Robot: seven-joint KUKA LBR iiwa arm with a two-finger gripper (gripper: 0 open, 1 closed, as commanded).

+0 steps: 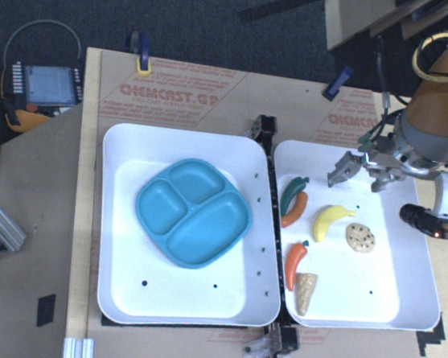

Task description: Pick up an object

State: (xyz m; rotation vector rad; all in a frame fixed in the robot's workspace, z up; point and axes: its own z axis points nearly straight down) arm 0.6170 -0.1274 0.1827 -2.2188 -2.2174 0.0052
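Both white bins look like smooth plastic with a soft sheen. The blue divided plate is matt plastic. The banana and carrot are glossy (moulded toy plastic, by the look), while the cookie seems rougher, speckled. The worktop is printed brown cardboard; the gripper is dull grey metal.

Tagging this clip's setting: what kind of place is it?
Likely a robotics lab grasping bench, not a kitchen. A grey arm reaches over two white bins on a clamped board, with toy food like a banana and a blue plate, and a pendant nearby.
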